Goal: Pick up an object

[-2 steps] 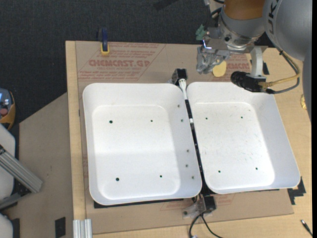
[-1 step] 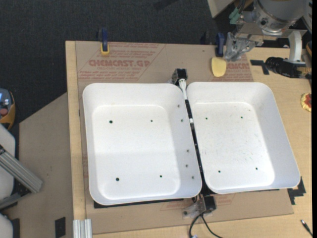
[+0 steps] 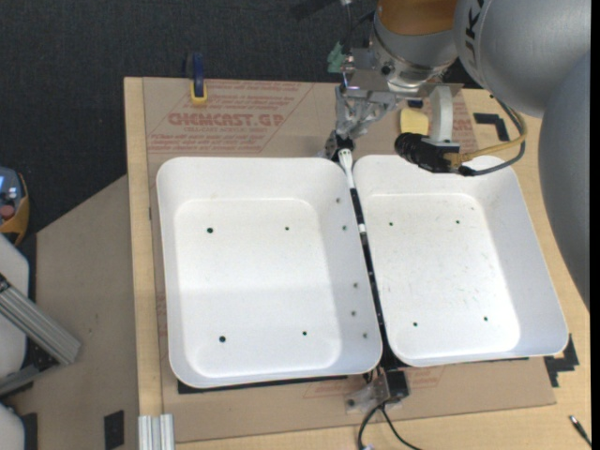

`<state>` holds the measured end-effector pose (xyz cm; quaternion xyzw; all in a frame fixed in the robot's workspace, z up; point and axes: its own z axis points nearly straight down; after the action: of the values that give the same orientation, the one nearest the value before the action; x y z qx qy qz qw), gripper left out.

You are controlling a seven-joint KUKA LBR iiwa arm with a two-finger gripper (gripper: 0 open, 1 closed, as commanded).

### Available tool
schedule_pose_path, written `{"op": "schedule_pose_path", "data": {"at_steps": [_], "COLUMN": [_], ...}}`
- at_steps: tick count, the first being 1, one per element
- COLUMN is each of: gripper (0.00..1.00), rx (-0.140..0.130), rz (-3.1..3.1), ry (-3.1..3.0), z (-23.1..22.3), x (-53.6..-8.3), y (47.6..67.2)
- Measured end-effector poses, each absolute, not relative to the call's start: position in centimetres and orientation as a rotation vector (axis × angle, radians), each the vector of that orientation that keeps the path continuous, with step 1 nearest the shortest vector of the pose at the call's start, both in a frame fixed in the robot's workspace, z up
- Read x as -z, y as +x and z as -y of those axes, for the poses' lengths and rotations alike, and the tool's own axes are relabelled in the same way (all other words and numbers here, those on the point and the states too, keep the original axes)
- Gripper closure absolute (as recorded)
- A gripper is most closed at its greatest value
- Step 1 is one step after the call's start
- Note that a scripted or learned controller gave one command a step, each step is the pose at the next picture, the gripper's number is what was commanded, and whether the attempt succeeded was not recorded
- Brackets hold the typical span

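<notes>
No object to pick can be made out in either bin: the left bin (image 3: 246,268) and the right bin (image 3: 452,265) both show plain white floors marked by small dark dots that look like holes in the plastic, so where the task's thing lies cannot be told from this view. The claw (image 3: 345,143) hangs at the far end of the seam between the two bins, just above their touching rims, at the tip of the grey arm (image 3: 525,36) that reaches in from the right under its orange band (image 3: 412,3). Whether the claw is spread or closed cannot be told, since its tip is small and dark against the rims, and nothing is seen in its grip. To do this step well, I judge the arm should first settle on a real target, then come down squarely over a bin floor and away from the seam, where the raised rims could catch the tip. Beyond the bins, the brown board (image 3: 234,111) on the tabletop carries a blue and yellow clamp (image 3: 197,75) at its far edge.
</notes>
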<state>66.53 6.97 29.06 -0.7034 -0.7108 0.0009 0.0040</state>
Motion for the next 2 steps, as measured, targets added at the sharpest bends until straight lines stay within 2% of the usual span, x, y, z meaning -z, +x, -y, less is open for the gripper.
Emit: {"op": "schedule_pose_path", "data": {"at_steps": [1, 2], "gripper": [1.00, 1.00], "rx": [0.000, 0.002], "rz": [2.221, 2.218], "ry": [-2.221, -2.239], "z": [-6.3, 4.1], "x": [-31.7, -35.3], "y": [64.2, 66.7]}}
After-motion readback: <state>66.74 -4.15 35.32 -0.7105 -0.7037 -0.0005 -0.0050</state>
